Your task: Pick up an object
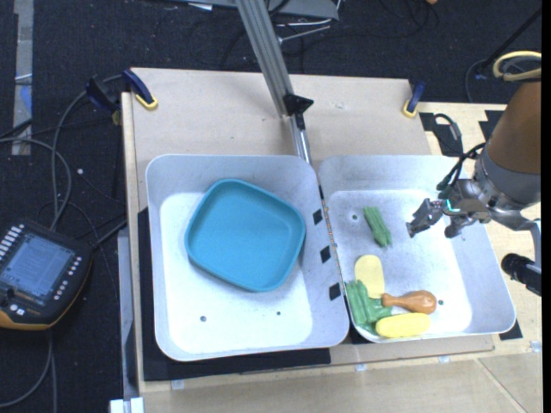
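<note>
While one blue plate [245, 246] fills the left bin [164, 231], the right bin [482, 274] holds one green pod [376, 227] far, plus two yellow pieces [370, 274], a green block [362, 306] and a drumstick [411, 300] clustered near. I reach in from the right, my gripper [435, 217] hovering right of the pod; whether it is wide or narrow I cannot tell.

Your arm [516, 149] wears an orange band above a grey wrist, with black cables trailing to a dark gripper [435, 216].

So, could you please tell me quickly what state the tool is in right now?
Tool: above the right bin, holding nothing visible; open or closed cannot be told.
</note>
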{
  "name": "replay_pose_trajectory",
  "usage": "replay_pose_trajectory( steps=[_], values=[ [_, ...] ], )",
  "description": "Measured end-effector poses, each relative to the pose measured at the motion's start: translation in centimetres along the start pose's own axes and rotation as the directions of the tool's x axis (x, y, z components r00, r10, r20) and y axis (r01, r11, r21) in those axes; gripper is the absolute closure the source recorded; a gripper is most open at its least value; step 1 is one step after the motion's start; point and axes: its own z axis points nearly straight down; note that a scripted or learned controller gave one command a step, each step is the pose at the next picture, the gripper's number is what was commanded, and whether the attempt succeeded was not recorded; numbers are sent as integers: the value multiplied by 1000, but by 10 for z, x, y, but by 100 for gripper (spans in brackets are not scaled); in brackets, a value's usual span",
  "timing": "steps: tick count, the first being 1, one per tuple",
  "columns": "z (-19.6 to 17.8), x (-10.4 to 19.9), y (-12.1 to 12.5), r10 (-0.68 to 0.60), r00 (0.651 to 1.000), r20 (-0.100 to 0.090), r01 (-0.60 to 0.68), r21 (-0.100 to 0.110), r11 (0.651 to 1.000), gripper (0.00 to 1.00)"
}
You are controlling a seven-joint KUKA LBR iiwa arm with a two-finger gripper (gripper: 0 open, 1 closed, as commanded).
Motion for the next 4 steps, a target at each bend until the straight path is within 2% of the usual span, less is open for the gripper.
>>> replay_pose_trajectory(
  steps=[1, 4],
  values=[
    [0, 0, 0, 0, 1000, 0, 0, 0, 1000, 0],
    [138, -7, -6, 0, 1000, 0, 0, 0, 1000, 0]
  ],
)
